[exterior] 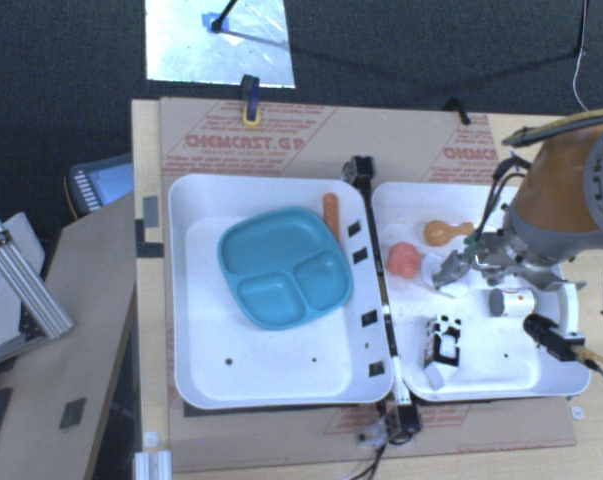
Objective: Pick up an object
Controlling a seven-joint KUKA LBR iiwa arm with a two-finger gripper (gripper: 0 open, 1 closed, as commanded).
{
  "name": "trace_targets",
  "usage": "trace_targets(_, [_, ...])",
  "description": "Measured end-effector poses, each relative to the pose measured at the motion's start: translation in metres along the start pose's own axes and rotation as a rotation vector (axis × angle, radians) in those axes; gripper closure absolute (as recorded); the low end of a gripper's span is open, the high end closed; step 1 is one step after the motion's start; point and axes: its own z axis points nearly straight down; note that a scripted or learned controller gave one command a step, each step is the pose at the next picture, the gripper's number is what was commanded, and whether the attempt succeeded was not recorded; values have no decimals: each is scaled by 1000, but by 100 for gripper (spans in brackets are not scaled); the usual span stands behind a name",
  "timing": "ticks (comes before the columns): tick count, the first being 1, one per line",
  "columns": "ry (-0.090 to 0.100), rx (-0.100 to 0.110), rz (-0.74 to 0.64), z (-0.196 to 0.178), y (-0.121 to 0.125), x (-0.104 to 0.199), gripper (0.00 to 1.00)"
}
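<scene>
teal divided plate [284, 278] in a white bin [196, 368], an orange stick [331, 214] beside it; pink lump [404, 259], orange-yellow piece [447, 232], black-and-white patterned block [444, 340] (checkered, roughly) in the other white bin [511, 376].

Pink lump: rounded soft pink object [404, 259], lying in the right white bin [481, 380], near its left wall.
Orange piece: small orange pear-shaped object [446, 232], on its side, just behind the pink lump.
Black-and-white item: small black and white patterned object [444, 340], toward the bin's front left.
</scene>
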Motion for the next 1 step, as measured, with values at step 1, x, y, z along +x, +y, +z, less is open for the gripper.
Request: trace_targets(1, [0, 0, 0, 52, 0, 0, 0])
